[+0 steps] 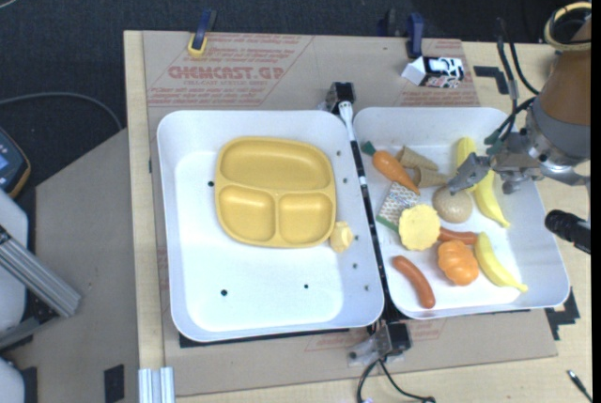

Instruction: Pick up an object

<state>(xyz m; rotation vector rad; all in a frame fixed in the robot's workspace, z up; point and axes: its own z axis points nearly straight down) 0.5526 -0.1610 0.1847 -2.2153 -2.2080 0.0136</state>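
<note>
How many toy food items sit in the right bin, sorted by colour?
Yellow: 4, namely banana, banana, banana, round slice
Orange: 2, namely carrot, orange fruit
Red: 2, namely sausage, sausage
Tan or brown: 2, namely potato, wedge
Grey patterned: 1, a piece
Total: 11

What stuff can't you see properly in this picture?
- The gripper in the camera view: its fingers blur into the toys beneath, so what they touch is unclear.
- The round tan toy: partly covered by the gripper, too small to name.
- The arm: cut off by the picture's right edge.
- The grey patterned piece: tucked under the yellow round toy, too small to identify.
</note>
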